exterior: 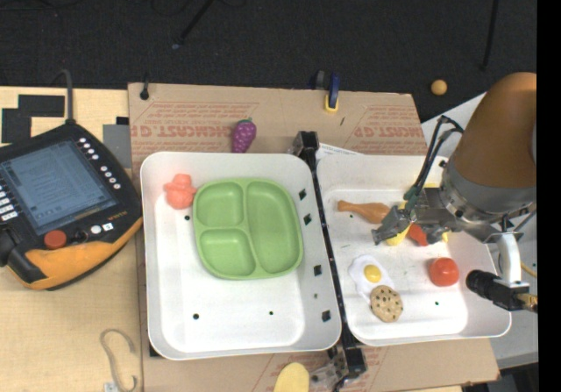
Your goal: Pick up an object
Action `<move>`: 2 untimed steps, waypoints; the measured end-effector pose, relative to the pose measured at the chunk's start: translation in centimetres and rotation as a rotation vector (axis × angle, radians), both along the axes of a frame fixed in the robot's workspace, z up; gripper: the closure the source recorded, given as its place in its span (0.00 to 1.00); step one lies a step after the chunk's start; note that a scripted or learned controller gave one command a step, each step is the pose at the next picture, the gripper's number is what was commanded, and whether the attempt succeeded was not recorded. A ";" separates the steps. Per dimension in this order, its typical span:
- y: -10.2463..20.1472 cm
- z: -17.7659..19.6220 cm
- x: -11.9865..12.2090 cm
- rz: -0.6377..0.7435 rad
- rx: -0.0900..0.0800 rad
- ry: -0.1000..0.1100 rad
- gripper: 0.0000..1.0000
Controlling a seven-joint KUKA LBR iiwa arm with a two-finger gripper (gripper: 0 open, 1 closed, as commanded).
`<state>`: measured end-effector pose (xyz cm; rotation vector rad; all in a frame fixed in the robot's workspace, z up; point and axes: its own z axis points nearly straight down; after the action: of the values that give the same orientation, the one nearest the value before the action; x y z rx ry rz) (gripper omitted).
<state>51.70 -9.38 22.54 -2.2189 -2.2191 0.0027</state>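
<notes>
A dark floor strewn with cables lies behind the surface (79,311), where brown cardboard underlies two shallow white bins. In the left bin (228,329) a glossy green divided plate (245,228) sits near the middle, with a soft-looking pink toy (179,191) toward the bin's far left corner. The right bin (456,320) carries the likely targets: a brown drumstick (361,210) near its far edge, a flat fried egg (371,274) and a round speckled cookie (386,302) toward the near left corner, and a smooth red tomato (443,271) nearer the right edge. The gripper (396,226) sits low in this bin, just beside the drumstick's thick end, over small yellow and red pieces (412,235); whether it is apart or together I cannot tell, and nothing is seen clamped in it. The risks, as I judge them: the pieces are crowded, so a closing grasp could nudge the drumstick aside or catch two things at once, and the smooth, rounded plastic shapes may slip out on lifting. A purple grape bunch (244,134) lies on the cardboard beyond the left bin, and a pendant (57,197) rests at the surface's left edge.
</notes>
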 end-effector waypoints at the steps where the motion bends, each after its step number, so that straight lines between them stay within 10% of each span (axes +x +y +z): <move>1: -0.6 -4.7 0.0 0.000 0.000 0.004 0.00; 2: -0.3 -11.1 0.0 0.001 0.001 0.004 0.00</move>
<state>51.72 -9.72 11.40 -2.2156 -2.2173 0.0064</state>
